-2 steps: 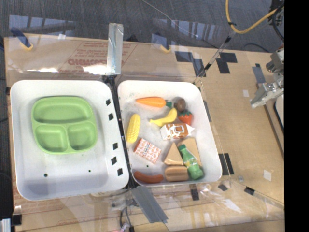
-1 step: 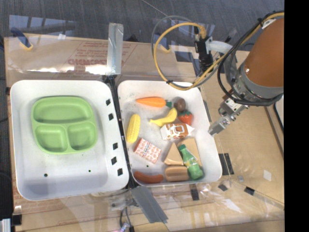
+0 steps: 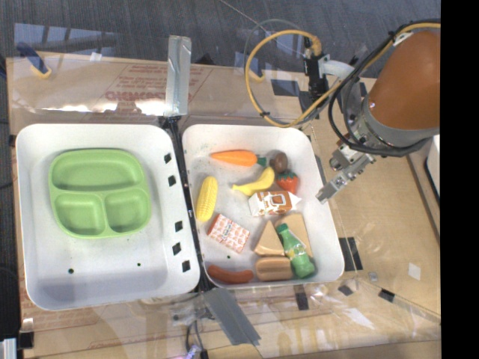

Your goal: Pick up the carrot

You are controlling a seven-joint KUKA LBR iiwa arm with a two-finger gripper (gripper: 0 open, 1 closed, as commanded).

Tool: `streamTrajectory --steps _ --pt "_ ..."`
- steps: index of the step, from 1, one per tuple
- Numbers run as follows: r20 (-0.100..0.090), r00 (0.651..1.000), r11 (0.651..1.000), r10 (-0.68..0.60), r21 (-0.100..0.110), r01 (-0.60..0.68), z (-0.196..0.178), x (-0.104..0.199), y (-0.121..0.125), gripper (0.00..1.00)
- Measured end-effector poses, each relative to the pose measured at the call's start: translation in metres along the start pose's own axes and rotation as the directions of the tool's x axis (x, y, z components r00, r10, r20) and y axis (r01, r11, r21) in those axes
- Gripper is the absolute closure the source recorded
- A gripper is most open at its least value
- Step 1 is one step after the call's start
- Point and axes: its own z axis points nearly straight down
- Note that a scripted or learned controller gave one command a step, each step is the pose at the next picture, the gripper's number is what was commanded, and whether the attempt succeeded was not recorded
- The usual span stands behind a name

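Carrot (image 3: 233, 157): lies on its side at the far end of the right bin (image 3: 320, 223), orange body pointing toward the left bin, green top toward the arm's side; nothing grips it.
Landmark: the carrot serves as the reference for the places below.
Brown round thing (image 3: 278, 161): just beside the carrot's green top, on the arm's side.
Tomato (image 3: 287, 182): red, near the carrot, a little nearer the camera than the brown round thing and touching it or nearly so.
Banana (image 3: 257, 182): yellow and curved, just on the camera's side of the carrot.
Corn cob (image 3: 206, 198): yellow, on the camera's side of the carrot, close to the wall shared with the left bin.
Small carton (image 3: 271, 202): white and orange, beyond the banana from the carrot.
Red-and-white packet (image 3: 228, 232): further from the carrot, mid-bin.
Green bottle (image 3: 295, 250): well apart from the carrot, at the bin's near end, lying over a tan wedge (image 3: 268, 238).
Sausage (image 3: 230, 275): at the near wall, far from the carrot.
Left bin (image 3: 30, 223): well apart from the carrot; holds a green divided plate (image 3: 99, 193).
Gripper (image 3: 334, 185): outside the right bin, above the bench beyond the bin's wall on the arm's side, apart from the carrot; holds nothing; how far its pincer stands open cannot be told.
Arm (image 3: 408, 81): grey with an orange band, looped by black and yellow cables.
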Motion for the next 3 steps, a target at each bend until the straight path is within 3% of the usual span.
streamTrajectory --steps 1,2,3 --pt "-0.01 1.0 1.0 -0.025 0.007 0.025 -0.065 0.012 -0.02 1.0" --pt "-0.007 0.967 0.967 -0.253 0.004 0.253 -0.038 0.035 -0.059 1.0" --pt "-0.012 0.744 0.744 -0.668 0.002 0.668 -0.03 0.04 -0.068 1.0"
